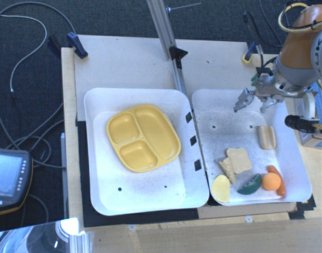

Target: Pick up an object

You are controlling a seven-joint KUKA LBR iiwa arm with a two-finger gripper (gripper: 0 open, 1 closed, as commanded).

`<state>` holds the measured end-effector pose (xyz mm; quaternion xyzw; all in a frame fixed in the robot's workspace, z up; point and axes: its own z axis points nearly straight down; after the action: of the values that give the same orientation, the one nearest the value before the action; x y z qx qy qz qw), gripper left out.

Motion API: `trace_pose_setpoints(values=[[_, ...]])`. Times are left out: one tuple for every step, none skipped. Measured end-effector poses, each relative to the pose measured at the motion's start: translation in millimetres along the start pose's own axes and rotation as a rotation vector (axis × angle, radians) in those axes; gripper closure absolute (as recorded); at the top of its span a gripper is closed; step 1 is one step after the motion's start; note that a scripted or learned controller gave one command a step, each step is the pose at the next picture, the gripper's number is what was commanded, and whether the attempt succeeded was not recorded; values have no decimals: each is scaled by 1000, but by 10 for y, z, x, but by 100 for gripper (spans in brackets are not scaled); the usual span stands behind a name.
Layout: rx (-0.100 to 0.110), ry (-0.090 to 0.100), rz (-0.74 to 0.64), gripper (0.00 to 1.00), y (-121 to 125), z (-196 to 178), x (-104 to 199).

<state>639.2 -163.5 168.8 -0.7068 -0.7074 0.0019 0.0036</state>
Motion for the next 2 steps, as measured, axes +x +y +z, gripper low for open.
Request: trace_pose_setpoints(values=[[0, 0, -1, 0, 29, 474, 87], [-1, 0, 0, 0, 25, 780, 95]])
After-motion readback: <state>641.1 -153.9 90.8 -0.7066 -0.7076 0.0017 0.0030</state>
